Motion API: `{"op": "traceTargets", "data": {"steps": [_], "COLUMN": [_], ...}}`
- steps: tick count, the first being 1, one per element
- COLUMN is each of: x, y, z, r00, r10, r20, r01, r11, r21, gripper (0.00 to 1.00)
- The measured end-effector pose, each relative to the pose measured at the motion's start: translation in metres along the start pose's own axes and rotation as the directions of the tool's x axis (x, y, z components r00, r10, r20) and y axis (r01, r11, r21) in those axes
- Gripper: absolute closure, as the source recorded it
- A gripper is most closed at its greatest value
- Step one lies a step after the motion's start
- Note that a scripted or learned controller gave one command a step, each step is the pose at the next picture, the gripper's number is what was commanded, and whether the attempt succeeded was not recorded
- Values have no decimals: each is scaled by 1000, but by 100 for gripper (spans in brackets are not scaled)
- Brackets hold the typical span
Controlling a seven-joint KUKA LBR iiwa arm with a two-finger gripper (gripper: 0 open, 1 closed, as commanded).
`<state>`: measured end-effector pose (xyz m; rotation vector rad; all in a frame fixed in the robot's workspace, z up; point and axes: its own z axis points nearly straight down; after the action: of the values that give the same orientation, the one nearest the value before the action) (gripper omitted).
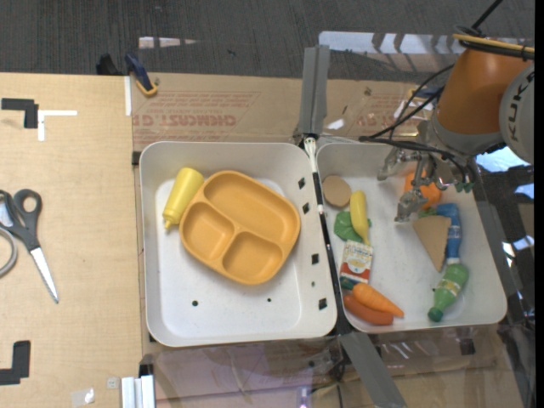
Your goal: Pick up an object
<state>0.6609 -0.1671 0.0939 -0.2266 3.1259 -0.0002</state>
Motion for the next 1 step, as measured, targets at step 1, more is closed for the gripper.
{"op": "traceTargets", "data": {"steps": [1], "x": [7], "y": [-51], "z": [-2], "r00": [999], "r10": [-38], "r20": [2], "r01": [38], "r11": [999], "r21": [0], "gripper": [0]}}
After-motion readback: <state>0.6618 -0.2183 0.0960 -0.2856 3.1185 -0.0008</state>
